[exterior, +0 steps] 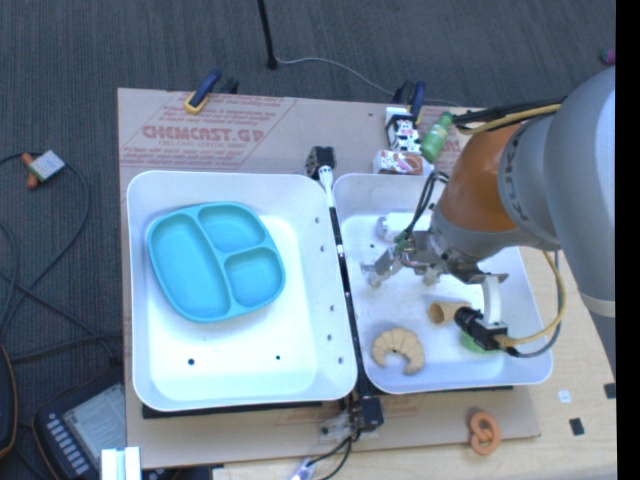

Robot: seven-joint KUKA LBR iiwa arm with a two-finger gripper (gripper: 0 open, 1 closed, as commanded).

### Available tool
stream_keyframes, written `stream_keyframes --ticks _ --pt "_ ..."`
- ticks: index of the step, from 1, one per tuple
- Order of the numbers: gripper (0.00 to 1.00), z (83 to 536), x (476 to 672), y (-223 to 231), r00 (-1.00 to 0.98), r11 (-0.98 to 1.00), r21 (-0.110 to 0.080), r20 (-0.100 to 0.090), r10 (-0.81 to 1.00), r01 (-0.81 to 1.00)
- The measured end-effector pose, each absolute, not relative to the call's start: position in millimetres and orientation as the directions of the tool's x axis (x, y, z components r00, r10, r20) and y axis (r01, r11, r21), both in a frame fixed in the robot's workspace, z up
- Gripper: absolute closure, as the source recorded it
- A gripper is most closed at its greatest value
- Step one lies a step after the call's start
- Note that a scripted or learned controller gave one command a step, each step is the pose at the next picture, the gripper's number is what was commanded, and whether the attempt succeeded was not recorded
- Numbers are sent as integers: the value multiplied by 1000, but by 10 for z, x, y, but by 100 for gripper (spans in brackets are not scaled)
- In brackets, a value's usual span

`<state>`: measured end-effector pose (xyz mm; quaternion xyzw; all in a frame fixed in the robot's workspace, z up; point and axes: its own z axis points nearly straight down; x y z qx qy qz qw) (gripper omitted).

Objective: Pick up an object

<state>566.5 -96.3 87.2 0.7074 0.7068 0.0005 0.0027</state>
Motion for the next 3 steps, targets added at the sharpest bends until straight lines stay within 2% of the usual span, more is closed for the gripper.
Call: stream_keyframes --ticks 1,2,3 --pt "0 878 5238 -1240 2 -2 9 -3 1000 1000" --pt "100 976 5242 -1249 2 -2 10 -5 1000 1000" --pt "100 1341 5720 -955 -2 2 1 0 1000 1000"
